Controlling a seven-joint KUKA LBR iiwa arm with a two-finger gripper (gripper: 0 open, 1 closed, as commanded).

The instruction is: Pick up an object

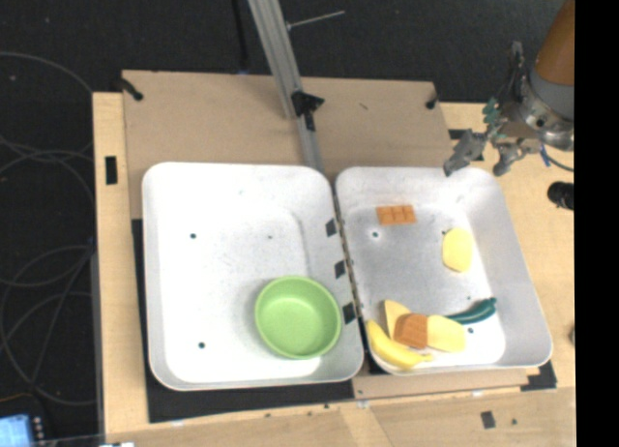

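End effector (481,157) above right bin's (513,232) far corner, fingers seemingly spread, nothing held

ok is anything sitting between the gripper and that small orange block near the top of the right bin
Nothing visible does. The gripper hangs over the right bin's upper right corner, and the orange block lies alone on bare bin floor to its lower left. The yellow piece sits further down, off that line.

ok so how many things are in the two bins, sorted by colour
green: 2, the bowl in the left bin, and a dark green piece
yellow: 3, one lone piece, two in the near-corner pile
orange-brown: 2, a flat piece and a block
total: 7
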